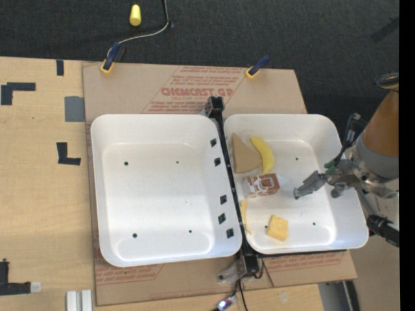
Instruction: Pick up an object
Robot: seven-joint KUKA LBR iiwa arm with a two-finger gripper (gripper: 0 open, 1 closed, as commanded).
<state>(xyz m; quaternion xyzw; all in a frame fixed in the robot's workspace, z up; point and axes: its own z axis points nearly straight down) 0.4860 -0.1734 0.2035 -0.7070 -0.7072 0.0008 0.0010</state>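
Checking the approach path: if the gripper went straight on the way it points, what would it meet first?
Likely the small brown-and-white carton in the right bin; the gripper points left toward it. Its height above the bin floor is unclear.

Arm [382,135]: one, grey, entering from the right edge of the camera view; orange band above the wrist at the upper right. Wrist: grey, below the band, tilted down and toward the left. Gripper [305,188]: dark, extended leftward from the wrist, low and slanted, tip pointing left. Cabling: thin dark lines run along the wrist's left side.
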